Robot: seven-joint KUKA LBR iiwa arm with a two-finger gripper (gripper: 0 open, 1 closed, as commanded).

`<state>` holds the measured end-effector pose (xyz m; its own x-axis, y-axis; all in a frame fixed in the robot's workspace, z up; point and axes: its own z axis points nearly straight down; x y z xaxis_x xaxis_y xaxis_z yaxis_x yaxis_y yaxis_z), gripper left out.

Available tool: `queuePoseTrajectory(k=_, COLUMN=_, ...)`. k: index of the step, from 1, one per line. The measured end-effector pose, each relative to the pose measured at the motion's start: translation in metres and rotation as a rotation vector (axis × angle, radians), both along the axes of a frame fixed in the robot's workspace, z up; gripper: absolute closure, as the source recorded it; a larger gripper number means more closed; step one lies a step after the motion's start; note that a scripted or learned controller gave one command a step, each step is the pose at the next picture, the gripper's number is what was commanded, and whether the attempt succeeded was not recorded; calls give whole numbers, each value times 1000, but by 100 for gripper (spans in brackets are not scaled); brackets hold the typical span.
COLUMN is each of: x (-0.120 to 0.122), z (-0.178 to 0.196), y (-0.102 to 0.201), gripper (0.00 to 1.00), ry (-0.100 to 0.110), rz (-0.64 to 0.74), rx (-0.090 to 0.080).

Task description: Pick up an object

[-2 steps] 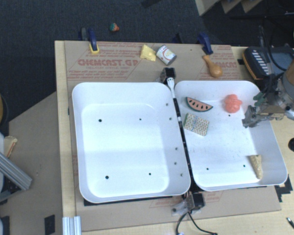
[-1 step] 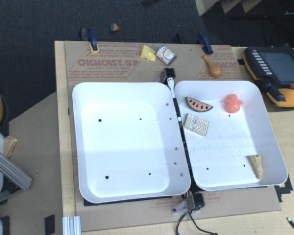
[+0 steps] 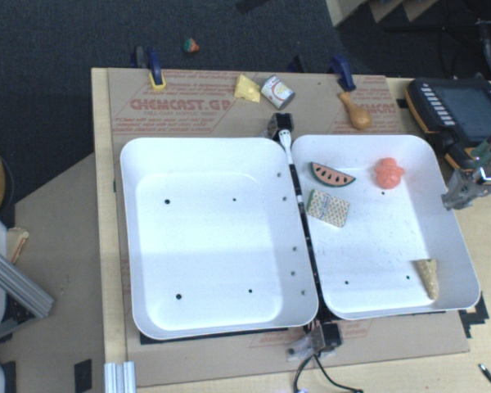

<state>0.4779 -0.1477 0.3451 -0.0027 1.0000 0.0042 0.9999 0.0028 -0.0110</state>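
The tabletop (image 3: 229, 105) carries two white bins side by side. The left bin (image 3: 217, 236) sits toward 9 o'clock, the right bin (image 3: 385, 228) toward 3 o'clock. In the right bin, a watermelon slice (image 3: 332, 174) lies at its 11 o'clock, a patterned square (image 3: 328, 208) just below it, a pink lump (image 3: 388, 173) at 1 o'clock, and a tan wedge (image 3: 428, 277) at 5 o'clock by the rim. The claw (image 3: 468, 185) sits just outside that bin's 3 o'clock rim; its state cannot be told.
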Motion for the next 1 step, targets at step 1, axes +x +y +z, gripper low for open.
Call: queuePoseTrajectory(k=1, x=40, z=177, y=-24, gripper=100, ry=-33, rz=-1, rx=-13)
